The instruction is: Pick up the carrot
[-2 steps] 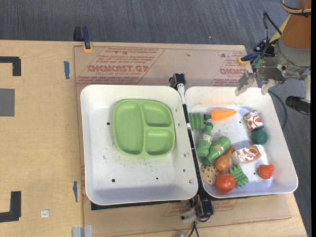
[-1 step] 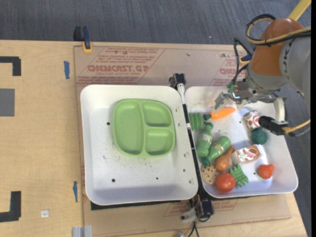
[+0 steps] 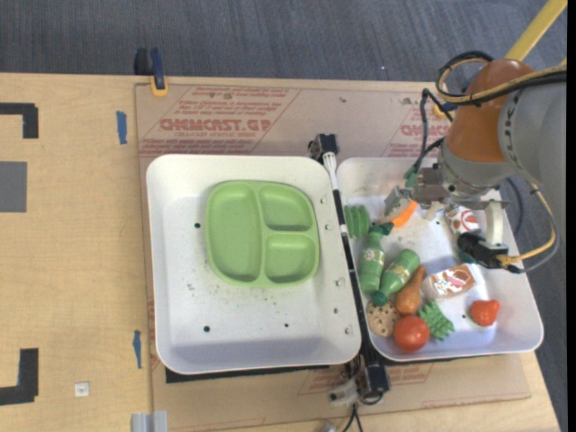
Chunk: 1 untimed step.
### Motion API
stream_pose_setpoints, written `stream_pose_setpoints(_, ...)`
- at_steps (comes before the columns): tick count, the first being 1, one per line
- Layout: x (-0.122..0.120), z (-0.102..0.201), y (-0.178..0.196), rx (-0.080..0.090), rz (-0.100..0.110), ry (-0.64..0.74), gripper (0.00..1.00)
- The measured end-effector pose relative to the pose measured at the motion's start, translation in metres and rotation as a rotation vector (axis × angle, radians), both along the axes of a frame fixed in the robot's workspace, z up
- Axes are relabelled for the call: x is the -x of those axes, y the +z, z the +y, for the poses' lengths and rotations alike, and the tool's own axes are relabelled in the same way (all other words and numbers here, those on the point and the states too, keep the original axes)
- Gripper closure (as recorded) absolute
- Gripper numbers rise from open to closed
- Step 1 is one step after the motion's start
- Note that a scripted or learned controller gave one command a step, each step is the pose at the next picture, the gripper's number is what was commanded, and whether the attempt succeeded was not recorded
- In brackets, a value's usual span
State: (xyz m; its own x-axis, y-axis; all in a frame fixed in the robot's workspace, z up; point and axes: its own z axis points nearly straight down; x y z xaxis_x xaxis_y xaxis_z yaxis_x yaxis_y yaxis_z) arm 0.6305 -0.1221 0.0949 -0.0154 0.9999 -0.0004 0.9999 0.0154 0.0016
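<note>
Camera view has my gripper (image 3: pixel 402 207) in the right bin (image 3: pixel 522 331), upper middle, with the carrot (image 3: pixel 404 212) pinched between its closed fingers. Grasp step; next I must lift straight without slipping.

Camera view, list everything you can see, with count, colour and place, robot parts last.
shallow white plastic bins: two, white, side by side on the bench
green divided plastic plate: one, green, in the left bin
small orange toy carrot: one, orange, upper part of the right bin, at the gripper
round red toy tomatoes: two, red, right bin's near edge
green toy vegetables: several, green, middle of the right bin
two-finger gripper: one, grey, over the carrot
grey KUKA arm: one, grey with orange band, right side
</note>
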Motion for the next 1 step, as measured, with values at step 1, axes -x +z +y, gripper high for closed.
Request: stream_pose_setpoints(1,0.0008,-0.0001,0.0091,-0.001,0.004,-0.001,1.00)
